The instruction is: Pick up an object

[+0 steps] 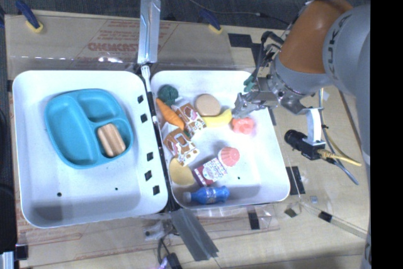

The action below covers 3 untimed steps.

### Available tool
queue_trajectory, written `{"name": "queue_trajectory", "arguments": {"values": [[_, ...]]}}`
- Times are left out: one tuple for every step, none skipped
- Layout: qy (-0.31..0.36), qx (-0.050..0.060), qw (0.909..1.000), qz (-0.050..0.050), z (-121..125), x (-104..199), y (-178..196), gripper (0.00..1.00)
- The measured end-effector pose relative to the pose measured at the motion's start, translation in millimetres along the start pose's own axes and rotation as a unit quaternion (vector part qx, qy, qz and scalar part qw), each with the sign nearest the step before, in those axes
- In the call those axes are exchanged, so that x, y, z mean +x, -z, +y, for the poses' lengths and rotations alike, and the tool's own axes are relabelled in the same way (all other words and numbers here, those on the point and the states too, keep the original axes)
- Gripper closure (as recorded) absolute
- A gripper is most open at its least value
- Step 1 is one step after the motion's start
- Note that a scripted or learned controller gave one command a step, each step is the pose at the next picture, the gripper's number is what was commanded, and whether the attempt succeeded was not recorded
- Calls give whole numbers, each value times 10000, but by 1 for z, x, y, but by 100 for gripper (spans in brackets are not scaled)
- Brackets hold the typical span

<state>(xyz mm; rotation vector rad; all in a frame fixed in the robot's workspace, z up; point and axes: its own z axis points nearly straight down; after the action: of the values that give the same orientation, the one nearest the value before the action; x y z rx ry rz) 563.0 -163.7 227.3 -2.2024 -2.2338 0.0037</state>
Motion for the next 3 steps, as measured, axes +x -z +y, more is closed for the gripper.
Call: {"name": "queue_trajectory", "arguments": {"values": [[-1,1,10000,-2,0,0,0,0],[-20,34,10000,3,38,38,-75,0],[-101,-87,9999,-9,78,68,-128,0]]}}
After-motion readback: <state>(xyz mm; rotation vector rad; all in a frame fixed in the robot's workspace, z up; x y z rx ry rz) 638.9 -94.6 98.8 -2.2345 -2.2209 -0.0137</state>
